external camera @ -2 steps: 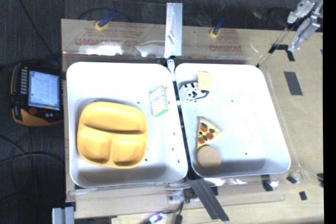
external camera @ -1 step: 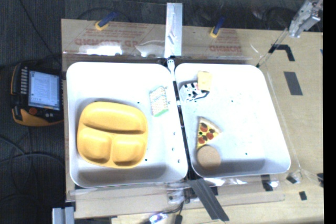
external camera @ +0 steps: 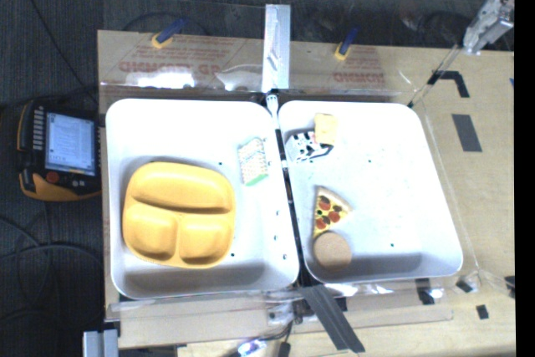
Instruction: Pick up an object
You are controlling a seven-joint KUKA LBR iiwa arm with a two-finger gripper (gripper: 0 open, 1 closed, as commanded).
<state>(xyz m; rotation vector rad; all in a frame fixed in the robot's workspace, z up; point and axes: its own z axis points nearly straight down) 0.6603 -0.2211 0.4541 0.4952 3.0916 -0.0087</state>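
Note:
In the left bin [external camera: 117,138] lies a large yellow divided dish [external camera: 178,211]. A small green-and-white packet [external camera: 252,160] rests near that bin's right wall. The right bin [external camera: 393,180] holds a toy pizza slice [external camera: 329,211] with a round brown disc [external camera: 333,249] just below it, almost touching. Near that bin's upper left corner sit a cream block [external camera: 325,127] and a small black-and-white item [external camera: 306,149] beside it.
A centre divider [external camera: 287,196] separates the two bins. A handheld pendant with a screen [external camera: 58,148] lies left of the bench. Yellow clips [external camera: 169,33] and a pale metal part [external camera: 490,17] sit along the back edge.

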